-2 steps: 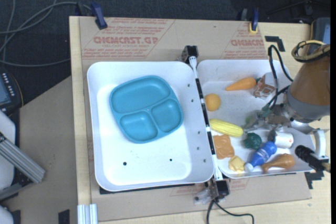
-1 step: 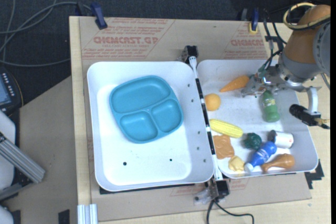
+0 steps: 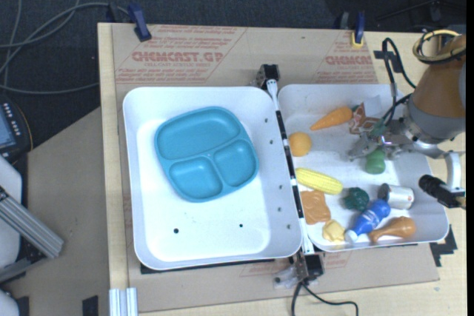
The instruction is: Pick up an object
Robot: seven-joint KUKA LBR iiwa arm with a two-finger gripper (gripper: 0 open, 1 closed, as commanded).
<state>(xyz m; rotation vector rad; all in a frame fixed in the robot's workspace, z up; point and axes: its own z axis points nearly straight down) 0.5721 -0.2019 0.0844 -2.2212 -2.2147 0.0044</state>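
**A:** Where are you right now?

**B:** My arm (image 3: 438, 96) reaches in from the right, and my gripper (image 3: 372, 142) sits low in the right bin (image 3: 296, 101), over its middle. Whether it is clenched or released, I cannot tell.

**A:** Is anything under it?

**B:** A small green ball-like piece (image 3: 375, 161) lies right at the gripper's near edge, touching or almost touching it. I cannot tell if I have it. A small brown packet (image 3: 359, 117) stands just on the far side of the gripper.

**A:** What else is in that bin?

**B:** A carrot (image 3: 332, 118) lies toward the far left, with an orange ball (image 3: 299, 143) near it by the left wall. Nearer me, a corn cob (image 3: 318, 179) lies beside an orange slab (image 3: 315, 206), and a yellow piece (image 3: 333, 232) sits in the near corner. Right of those are a dark green lump (image 3: 356, 197), a blue bottle (image 3: 369, 218), a brown drumstick shape (image 3: 394, 229) and a small white can (image 3: 398, 196).

**A:** And the left bin (image 3: 148, 233)?

**B:** It holds 1 blue plate (image 3: 206, 152) with 3 compartments, lying flat toward its far side. The 2 bins touch along the middle, on a cardboard sheet (image 3: 185, 55) held by 2 blue clamps (image 3: 138, 21) at the far edge.
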